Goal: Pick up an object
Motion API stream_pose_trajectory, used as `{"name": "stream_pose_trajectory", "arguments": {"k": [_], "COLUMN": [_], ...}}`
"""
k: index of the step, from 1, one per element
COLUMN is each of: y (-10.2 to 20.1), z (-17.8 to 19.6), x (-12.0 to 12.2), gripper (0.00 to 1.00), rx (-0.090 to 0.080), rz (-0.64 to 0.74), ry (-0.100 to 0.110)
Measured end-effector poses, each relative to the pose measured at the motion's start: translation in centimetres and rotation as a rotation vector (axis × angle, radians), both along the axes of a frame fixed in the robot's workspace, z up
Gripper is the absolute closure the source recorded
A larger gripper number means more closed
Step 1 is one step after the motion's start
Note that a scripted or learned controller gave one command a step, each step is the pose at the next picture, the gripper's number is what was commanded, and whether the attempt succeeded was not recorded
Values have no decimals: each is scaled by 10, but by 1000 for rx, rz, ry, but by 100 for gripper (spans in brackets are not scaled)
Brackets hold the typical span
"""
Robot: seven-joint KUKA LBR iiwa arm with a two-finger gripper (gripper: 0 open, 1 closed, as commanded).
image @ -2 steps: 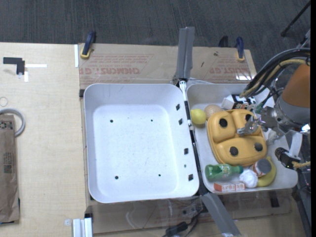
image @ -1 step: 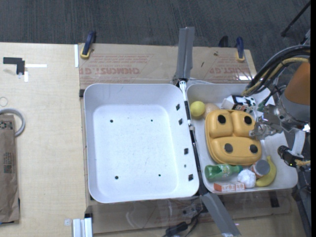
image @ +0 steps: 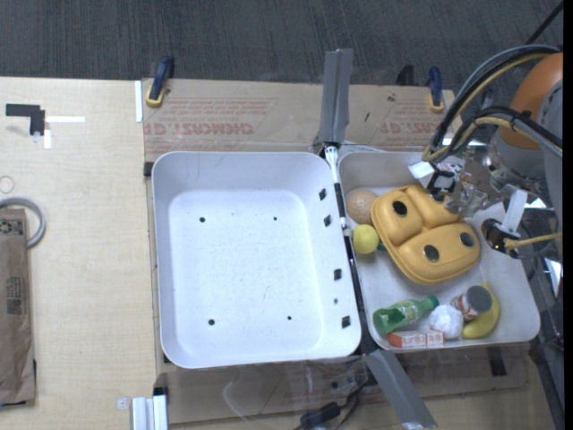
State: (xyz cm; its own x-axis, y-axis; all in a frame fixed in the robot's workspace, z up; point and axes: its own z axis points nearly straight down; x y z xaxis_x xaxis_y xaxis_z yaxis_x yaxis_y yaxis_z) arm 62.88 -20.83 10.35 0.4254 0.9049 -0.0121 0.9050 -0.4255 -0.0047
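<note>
Gripper [image: 454,189] over glossy yellow two-holed plastic shell [image: 424,236].

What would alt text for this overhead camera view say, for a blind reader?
A robot arm's gripper hangs over the right bin, beside a yellow two-holed plastic piece, a lemon, a green bottle and a banana. To its left lies another white bin.
</note>
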Motion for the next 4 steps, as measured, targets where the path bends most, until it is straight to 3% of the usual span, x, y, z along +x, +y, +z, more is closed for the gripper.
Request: {"name": "stream_pose_trajectory", "arguments": {"k": [1,2,3,4], "y": [3,3,17,10], "z": [128,127,220,17], "x": [30,30,7,-63], "gripper": [100,0,0,0], "rx": [7,7,7,7], "rz": [141,141,178,290], "ry": [-8,-7,-8,-12]}}
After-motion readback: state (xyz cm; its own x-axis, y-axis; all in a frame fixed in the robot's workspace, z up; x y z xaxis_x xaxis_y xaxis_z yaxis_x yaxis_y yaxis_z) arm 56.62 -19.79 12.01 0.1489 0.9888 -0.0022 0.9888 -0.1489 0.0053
